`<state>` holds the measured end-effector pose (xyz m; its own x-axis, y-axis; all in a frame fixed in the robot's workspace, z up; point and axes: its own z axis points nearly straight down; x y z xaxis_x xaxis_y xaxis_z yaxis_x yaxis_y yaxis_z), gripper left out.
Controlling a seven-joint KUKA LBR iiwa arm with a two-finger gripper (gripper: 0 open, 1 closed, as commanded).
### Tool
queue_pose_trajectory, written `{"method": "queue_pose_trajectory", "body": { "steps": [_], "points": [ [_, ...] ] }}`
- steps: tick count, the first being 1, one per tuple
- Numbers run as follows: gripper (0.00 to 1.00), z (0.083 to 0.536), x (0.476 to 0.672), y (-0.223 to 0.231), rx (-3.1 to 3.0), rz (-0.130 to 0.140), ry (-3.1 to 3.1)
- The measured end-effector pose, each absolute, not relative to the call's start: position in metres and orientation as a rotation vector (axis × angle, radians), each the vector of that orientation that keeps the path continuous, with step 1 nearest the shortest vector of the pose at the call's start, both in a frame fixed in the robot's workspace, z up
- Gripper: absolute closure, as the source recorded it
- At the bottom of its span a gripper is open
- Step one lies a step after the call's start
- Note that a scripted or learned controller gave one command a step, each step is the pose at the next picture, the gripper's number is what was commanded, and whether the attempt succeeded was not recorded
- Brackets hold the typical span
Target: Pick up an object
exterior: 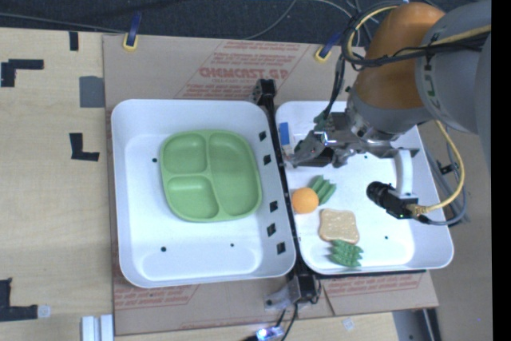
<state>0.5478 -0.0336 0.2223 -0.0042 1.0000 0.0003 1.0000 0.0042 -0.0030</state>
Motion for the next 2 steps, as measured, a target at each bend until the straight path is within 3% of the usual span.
{"method": "queue_pose_trajectory", "body": {
  "steps": [2],
  "points": [
    [1.00,0.222,0.528,0.079,-2.212,0.001,-2.228]
  ]
}}
